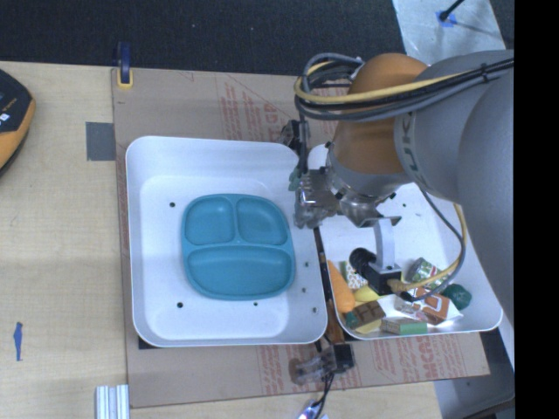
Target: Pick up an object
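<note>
My gripper (307, 204) hangs at the left edge of the right bin (489, 321), over the divide between the two bins. The grey arm with its orange band covers most of that bin's upper half. Several small objects lie heaped in the bin's near end: an orange carrot-shaped piece (340, 288), a white spotted piece (354, 277), a yellow-brown block (367, 313), a tan block (403, 326), a printed carton (421, 271), an orange-and-white box (434, 307) and a dark green piece (459, 298). None of them is seen between the fingers.
The left bin (144, 234) holds a blue divided plate (238, 245) in its middle. A yellow-and-black device (10, 112) lies on the bench at the far left. Brown cardboard lies under both bins.
</note>
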You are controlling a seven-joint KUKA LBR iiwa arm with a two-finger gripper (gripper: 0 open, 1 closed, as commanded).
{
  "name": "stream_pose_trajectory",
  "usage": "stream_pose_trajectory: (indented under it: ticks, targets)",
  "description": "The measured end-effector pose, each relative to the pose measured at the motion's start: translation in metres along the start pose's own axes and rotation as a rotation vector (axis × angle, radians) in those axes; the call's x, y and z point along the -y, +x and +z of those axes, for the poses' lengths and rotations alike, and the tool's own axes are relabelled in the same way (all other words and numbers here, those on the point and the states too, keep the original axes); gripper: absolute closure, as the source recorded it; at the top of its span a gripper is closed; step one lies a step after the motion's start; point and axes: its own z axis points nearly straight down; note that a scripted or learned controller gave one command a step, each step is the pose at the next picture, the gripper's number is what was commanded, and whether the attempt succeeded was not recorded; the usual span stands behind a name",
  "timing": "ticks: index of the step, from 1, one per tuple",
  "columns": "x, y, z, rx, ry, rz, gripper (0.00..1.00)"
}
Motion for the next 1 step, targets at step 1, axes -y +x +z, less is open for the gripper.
stream_pose_trajectory:
  ticks: [1]
  targets:
    - [0.0112,0.0458,0.0002,0.001,0.001,0.001,1.00]
